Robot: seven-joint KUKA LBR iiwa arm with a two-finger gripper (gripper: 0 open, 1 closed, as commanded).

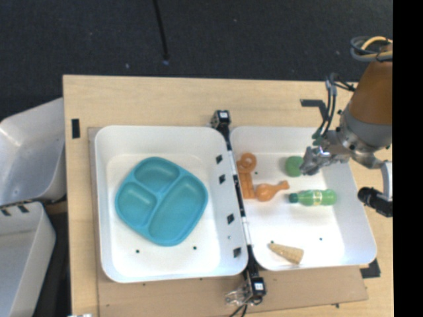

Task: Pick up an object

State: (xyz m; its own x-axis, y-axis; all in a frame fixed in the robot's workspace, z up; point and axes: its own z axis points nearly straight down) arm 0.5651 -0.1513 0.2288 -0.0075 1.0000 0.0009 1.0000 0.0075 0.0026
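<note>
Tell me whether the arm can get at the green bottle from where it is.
Probably yes: the green bottle lies in the open, just below the end effector, with nothing on top of it.

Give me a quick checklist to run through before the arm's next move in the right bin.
1. Tool is over the right bin: ok.
2. Tool is beside the green ball: ok.
3. An object is between its fingers: cannot tell.
4. Green bottle lies apart from the ball: ok.
5. Orange toys and cone are away from the tool: ok.
6. Blue divided plate sits in the left bin, out of the way: ok.
</note>
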